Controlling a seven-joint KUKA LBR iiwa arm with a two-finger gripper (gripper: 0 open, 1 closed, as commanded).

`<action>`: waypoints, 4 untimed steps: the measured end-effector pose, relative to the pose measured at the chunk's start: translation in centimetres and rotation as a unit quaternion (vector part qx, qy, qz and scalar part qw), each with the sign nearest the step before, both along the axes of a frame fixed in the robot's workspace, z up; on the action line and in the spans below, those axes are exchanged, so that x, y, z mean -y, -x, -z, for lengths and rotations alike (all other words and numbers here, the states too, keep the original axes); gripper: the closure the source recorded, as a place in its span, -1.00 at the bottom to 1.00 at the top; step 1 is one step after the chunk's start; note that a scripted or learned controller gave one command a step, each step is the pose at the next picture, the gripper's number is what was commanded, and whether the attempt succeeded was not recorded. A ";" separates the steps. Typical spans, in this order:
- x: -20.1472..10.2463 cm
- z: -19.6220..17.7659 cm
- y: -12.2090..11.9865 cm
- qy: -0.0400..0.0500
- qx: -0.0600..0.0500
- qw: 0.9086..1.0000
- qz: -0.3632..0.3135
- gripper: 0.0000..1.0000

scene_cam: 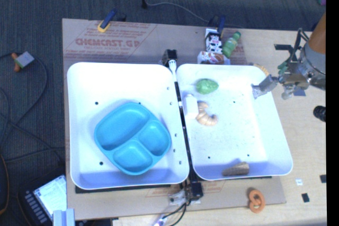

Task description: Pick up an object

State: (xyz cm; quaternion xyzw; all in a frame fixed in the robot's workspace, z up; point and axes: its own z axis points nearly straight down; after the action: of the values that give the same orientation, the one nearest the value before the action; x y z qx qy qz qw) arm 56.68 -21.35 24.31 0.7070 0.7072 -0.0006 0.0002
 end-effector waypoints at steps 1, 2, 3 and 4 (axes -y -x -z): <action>-1.4 14.7 0.7 -0.001 0.000 1.000 -0.001 -1.00; -6.5 14.4 6.4 -0.001 -0.001 1.000 0.000 -1.00; -10.9 12.9 8.4 -0.001 -0.001 1.000 0.000 -1.00; -10.8 13.4 1.7 0.000 0.000 1.000 0.000 -1.00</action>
State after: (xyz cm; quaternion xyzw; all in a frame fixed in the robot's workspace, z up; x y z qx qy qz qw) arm 54.97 -10.54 10.91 0.7070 0.7072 -0.0004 -0.0001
